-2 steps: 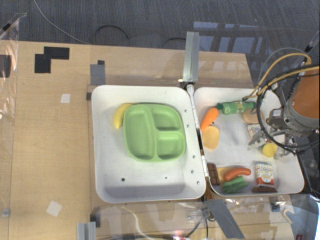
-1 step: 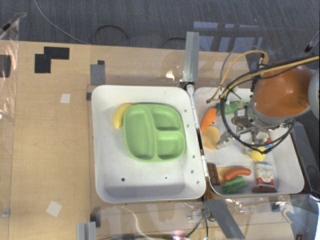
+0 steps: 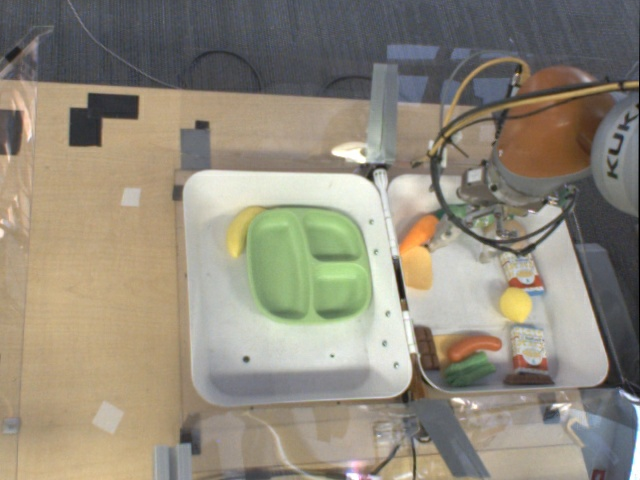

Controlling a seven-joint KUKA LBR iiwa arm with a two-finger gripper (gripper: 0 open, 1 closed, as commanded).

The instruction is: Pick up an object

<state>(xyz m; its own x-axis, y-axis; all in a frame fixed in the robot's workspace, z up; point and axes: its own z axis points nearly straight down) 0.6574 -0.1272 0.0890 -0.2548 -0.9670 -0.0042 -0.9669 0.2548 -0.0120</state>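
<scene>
My gripper (image 3: 492, 224) hangs under the orange wrist band over the back of the right bin (image 3: 590, 353), wrapped in cables. Just to its left lies an orange carrot (image 3: 419, 231), with a pale orange block (image 3: 417, 267) below it. A small red-and-white packet (image 3: 522, 271) sits right in front of the gripper and a yellow lemon (image 3: 516, 305) below that. Along the bin's front edge lie a second packet (image 3: 528, 349), a red sausage (image 3: 473, 346), a green vegetable (image 3: 468, 370) and a brown chocolate bar (image 3: 425, 346).
The left bin (image 3: 215, 358) holds a green divided plate (image 3: 307, 263) with a yellow banana (image 3: 240, 230) tucked at its left edge. A metal divider (image 3: 392, 258) separates the two bins. Black and yellow cables loop around the wrist.
</scene>
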